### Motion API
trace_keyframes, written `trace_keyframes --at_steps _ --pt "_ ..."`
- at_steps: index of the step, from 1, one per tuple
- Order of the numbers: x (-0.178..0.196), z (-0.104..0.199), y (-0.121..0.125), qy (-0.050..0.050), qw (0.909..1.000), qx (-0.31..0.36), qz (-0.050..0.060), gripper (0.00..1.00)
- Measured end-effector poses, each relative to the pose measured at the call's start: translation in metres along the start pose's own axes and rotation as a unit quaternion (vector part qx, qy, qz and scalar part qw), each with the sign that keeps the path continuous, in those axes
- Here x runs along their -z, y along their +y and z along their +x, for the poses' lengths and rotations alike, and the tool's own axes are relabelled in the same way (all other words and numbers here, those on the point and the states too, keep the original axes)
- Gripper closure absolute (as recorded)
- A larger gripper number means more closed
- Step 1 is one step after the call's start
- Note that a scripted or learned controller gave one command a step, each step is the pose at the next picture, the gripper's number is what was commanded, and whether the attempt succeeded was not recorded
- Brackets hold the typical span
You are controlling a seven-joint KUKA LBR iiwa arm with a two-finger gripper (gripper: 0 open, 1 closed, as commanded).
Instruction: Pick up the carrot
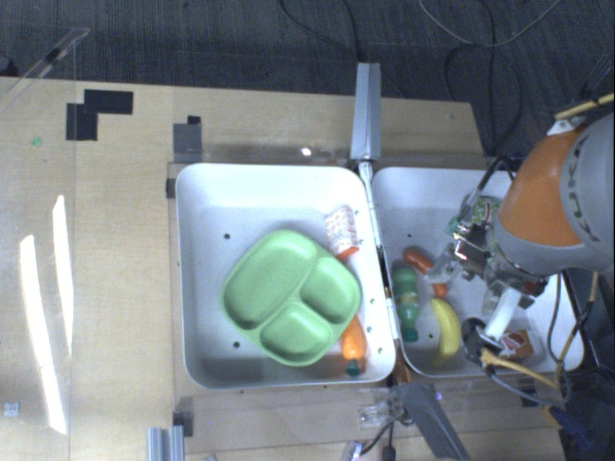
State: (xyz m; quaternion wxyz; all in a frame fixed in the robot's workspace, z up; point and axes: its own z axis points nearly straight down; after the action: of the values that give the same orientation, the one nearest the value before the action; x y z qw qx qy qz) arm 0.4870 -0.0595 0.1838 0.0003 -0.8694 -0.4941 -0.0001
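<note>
Camera view: the carrot [353, 342] lies in the left bin [197, 257], tucked against the lower right edge of the green divided plate [288, 296], near the wall between bins. Its long axis runs roughly up-down in the picture, the green stem end toward the bottom. The claw [459, 262] hangs over the right bin [413, 195], so the carrot lies to its left and lower, across the divider. Whether the claw is apart or together cannot be told.

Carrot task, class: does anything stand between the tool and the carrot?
Yes. The tool hangs over the right bin; the carrot lies in the left bin, tucked against the green divided plate. The bins' adjoining walls stand between them.
</note>
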Motion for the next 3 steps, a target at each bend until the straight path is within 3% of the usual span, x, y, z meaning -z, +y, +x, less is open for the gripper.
trace_keyframes --at_steps 1,2,3 --pt "0.010 0.002 0.001 0.000 1.0000 0.004 -0.001 1.00" --pt "0.087 0.055 -0.032 0.001 0.9924 -0.123 -0.002 1.00" --pt "0.087 0.055 -0.032 0.001 0.9925 -0.122 -0.002 0.00"
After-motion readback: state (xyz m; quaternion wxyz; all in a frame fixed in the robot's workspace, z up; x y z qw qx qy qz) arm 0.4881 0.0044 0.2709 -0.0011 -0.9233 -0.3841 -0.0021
